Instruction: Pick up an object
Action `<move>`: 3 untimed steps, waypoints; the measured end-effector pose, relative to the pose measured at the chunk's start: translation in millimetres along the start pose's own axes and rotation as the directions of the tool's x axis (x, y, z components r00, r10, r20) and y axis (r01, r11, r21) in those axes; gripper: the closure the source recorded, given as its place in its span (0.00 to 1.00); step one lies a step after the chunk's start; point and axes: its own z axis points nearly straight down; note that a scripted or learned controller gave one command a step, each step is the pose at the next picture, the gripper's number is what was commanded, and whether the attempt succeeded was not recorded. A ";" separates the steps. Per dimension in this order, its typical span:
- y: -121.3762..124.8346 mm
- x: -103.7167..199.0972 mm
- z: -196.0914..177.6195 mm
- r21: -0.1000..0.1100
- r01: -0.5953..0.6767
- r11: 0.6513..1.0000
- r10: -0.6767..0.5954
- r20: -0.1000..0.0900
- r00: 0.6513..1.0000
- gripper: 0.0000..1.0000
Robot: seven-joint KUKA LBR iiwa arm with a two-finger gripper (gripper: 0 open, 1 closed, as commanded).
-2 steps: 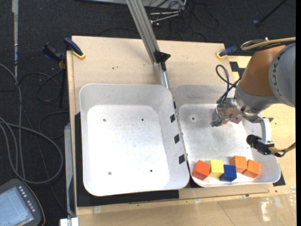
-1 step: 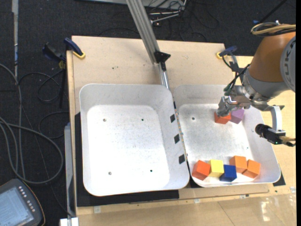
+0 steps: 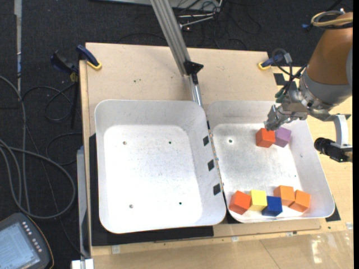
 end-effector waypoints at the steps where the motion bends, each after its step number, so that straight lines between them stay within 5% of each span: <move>1: -14.2 54.9 9.4 0.008 0.004 1.000 -0.004 -0.004 1.000 1.00; 3: -38.9 163.8 -7.3 0.008 0.006 1.000 -0.006 -0.005 1.000 1.00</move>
